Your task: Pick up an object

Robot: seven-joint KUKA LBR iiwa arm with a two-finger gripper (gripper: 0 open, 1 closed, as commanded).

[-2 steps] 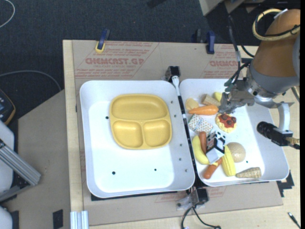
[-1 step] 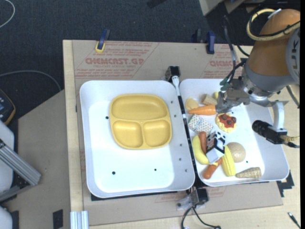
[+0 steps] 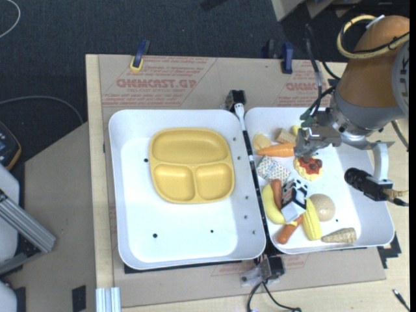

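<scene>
The right bin (image 3: 370, 229) holds several toy foods: an orange carrot (image 3: 276, 151), a yellow and red piece (image 3: 308, 166), a checkered packet (image 3: 273, 170), a banana (image 3: 272, 207), a tan ball (image 3: 322, 207), a corn cob (image 3: 311, 222), a small orange carrot (image 3: 287, 232) and a bread-like piece (image 3: 338, 236). My gripper (image 3: 308, 145) hangs over the upper middle of this bin, right above the yellow and red piece and next to the carrot's tip. The arm's body hides its fingertips.
The left bin (image 3: 127, 187) holds a yellow three-compartment tray (image 3: 192, 163). A black clamp (image 3: 235, 100) sits at the top between the bins. A black part of the arm (image 3: 367, 184) juts over the right bin's right side. Blue clips (image 3: 286, 56) hold the board's far edge.
</scene>
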